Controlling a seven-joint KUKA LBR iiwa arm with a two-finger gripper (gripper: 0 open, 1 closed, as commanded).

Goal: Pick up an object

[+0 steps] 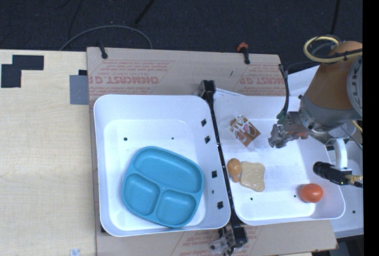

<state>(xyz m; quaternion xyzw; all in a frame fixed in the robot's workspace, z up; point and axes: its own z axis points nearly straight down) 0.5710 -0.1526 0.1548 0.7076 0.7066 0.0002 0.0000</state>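
Note:
In the right bin [278,208] lie a small brown and white packet [244,130], an orange-tan bun-like piece [234,169], a pale slice of toast [253,176] touching it, and an orange-red tomato-like ball [310,192] near the front right corner. My gripper [280,136] hangs over the right bin's far right part, to the right of the packet and apart from it. Nothing shows between its fingers. Their spacing is too small and dark to read.
The left bin [112,124] holds a blue divided plate [163,185] toward its front. A black divider [216,148] with clips runs between the bins. Cardboard [154,74] lies behind the bins, and pale wooden bench [41,154] extends left.

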